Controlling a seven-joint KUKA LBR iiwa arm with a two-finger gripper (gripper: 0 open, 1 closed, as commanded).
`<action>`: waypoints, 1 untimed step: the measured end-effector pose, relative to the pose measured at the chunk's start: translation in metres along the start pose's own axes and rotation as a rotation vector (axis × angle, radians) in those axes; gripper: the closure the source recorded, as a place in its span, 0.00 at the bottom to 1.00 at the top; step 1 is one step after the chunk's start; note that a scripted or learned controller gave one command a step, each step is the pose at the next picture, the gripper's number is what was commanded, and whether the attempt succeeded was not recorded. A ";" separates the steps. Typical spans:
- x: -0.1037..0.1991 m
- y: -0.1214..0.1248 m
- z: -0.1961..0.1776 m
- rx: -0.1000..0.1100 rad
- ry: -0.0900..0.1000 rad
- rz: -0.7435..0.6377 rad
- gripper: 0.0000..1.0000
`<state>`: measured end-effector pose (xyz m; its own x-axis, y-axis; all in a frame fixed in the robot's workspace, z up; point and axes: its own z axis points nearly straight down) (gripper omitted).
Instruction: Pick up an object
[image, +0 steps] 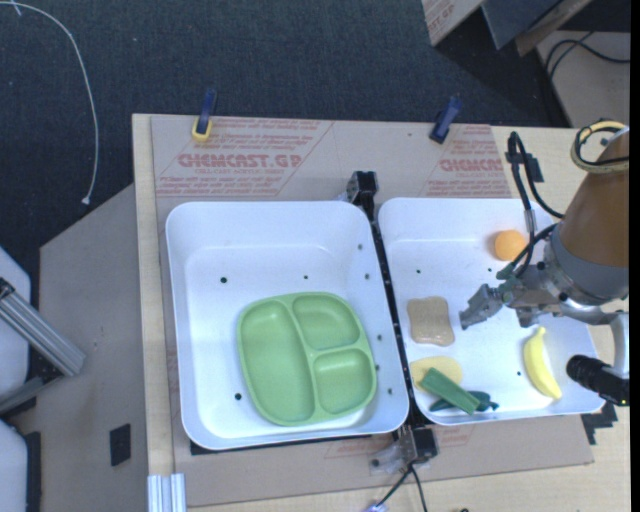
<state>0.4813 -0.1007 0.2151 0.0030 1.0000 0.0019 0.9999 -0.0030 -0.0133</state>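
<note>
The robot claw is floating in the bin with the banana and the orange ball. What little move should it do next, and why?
Probably drop a little lower and left, toward the tan sponge. The gripper hangs in the right bin with nothing between its fingers, and the sponge lies flat just beside its tip, closer than the banana or the orange ball.

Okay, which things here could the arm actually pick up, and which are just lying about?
Pickable, in the right bin: orange ball, banana, beige piece, green tool, with the pincer above.
Just lying about: green divided plate, blue clamps, white cable.
</note>
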 end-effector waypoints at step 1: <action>0.000 0.003 -0.006 -0.013 -0.002 -0.003 0.00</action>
<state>0.4841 -0.1005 0.2210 0.0000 1.0000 0.0003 1.0000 0.0000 -0.0006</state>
